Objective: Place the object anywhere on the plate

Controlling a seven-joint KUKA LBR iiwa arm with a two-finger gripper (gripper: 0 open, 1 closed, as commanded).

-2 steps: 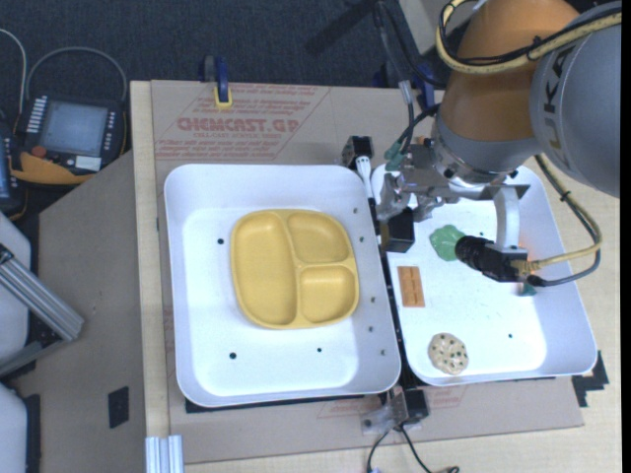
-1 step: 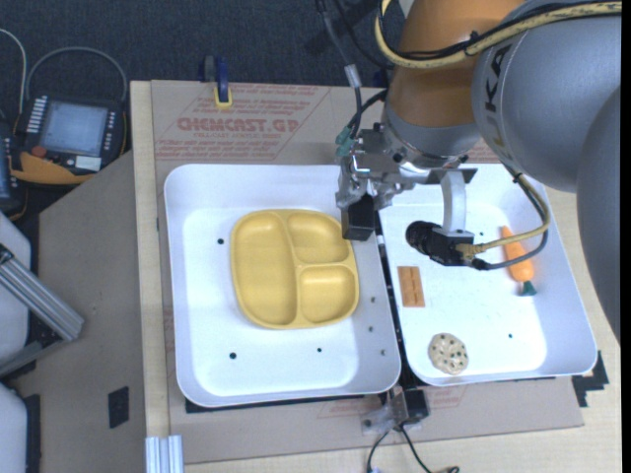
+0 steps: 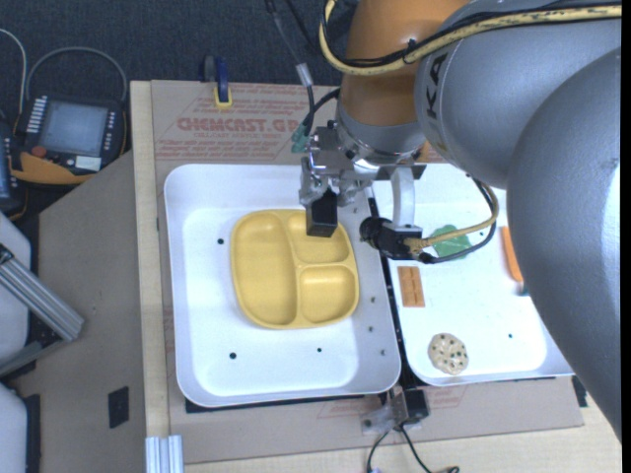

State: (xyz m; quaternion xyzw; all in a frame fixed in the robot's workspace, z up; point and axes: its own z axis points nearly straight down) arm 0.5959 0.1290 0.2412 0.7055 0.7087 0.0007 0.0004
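Here the end effector (image 3: 321,215), grip state unclear, hovers over the plate (image 3: 293,268).

The grey arm (image 3: 532,116) reaches in from the right, its orange band (image 3: 394,47) directly above the wrist. Below the wrist the gripper (image 3: 321,215) points straight down, dark fingers (image 3: 321,217) hanging together.

Red lettering is printed along the far edge of the brown board (image 3: 246,116) under the bins; "CHEMCAST" can be made out, followed by letters cut off by the arm. A smaller red line beneath it is too blurred to be read.
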